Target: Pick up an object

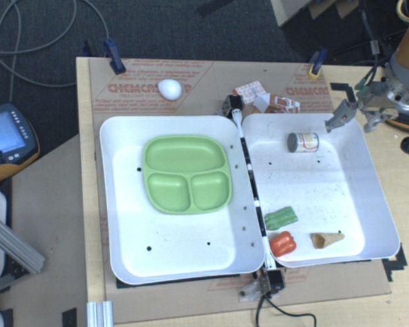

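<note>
While we are looking down at a slant, the tan surface (88,182) is carrying two shallow white bins side by side. We are seeing the left bin (123,237) holding a green divided plate (187,172). The right bin (368,210) is holding four small things: a can (304,142) lying on its side near the far wall, and a green vegetable (281,218), a red pepper (282,243) and a tan wedge (326,239) near the front. A white egg (169,88) is resting on the surface beyond the left bin. The pincer (358,112) is hovering at the right bin's far right corner, near the can, gripping nothing; we cannot tell whether it is open or closed. We are judging the can the nearest target: centring over it and straddling its rounded sides should help, since it could roll.
</note>
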